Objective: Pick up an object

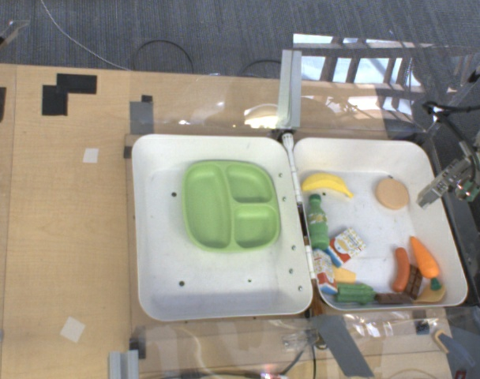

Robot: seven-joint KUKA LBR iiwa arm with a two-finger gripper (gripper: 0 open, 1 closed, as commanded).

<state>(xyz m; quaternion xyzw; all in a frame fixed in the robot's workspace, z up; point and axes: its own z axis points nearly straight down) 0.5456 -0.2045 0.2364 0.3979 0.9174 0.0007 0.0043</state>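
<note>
The right bin (429, 164) holds a yellow banana (327, 184), a round tan cookie (392, 193), a green bottle (316, 223) lying along its left wall, a small printed carton (349, 245), an orange carrot (424, 257), a red sausage (401, 268) and a dark green piece (354, 293). My gripper (433, 193) hangs at the right bin's right rim, just right of the cookie and above the carrot. Nothing shows in its grasp.
The left bin (157, 275) carries a green divided plate (230, 205) at its middle. A yellow wedge (344, 275) and a brown bar (414, 283) crowd the right bin's front edge. A metal post (289, 89) stands behind the seam between the bins.
</note>
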